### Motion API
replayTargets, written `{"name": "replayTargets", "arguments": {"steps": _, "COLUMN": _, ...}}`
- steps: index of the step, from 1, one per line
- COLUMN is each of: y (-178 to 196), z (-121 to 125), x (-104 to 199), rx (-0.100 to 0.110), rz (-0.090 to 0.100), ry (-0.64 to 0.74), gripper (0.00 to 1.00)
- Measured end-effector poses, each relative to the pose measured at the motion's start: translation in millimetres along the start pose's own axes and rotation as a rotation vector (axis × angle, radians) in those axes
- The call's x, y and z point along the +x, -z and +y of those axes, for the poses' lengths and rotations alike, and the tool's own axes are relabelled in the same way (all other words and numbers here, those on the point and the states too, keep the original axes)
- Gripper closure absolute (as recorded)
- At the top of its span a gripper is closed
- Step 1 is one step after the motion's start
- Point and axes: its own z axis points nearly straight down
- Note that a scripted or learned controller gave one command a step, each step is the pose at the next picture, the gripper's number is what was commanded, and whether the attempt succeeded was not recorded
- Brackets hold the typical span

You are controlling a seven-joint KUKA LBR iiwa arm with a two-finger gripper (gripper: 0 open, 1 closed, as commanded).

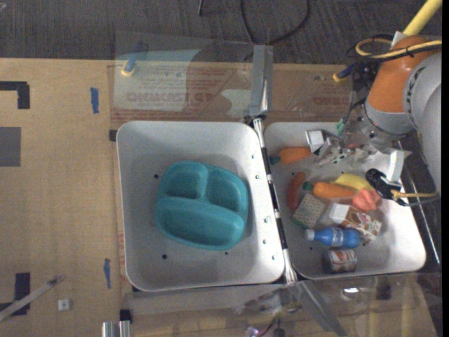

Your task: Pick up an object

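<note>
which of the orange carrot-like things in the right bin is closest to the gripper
The orange piece at the bin's far-left end, beside the divider, lies nearest the gripper. The orange one mid-bin and the reddish one by the left wall sit nearer the camera.

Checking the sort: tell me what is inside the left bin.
The left bin holds one teal divided tray, lying face down on the floor. Whatever might be beneath the tray is covered.

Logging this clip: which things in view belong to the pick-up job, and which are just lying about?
Job:
gripper over the right bin
carrot
blue bottle
small can
orange piece

Lying about:
teal divided tray in the left bin
blue tape on the bench
black cable loop
</note>
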Motion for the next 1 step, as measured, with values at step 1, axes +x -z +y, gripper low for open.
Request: {"name": "replayTargets", "arguments": {"steps": 1, "y": 8.6, "z": -2.7, "x": -0.2, "rx": 0.012, "rz": -0.005, "ry": 0.003, "gripper": 1.0}}
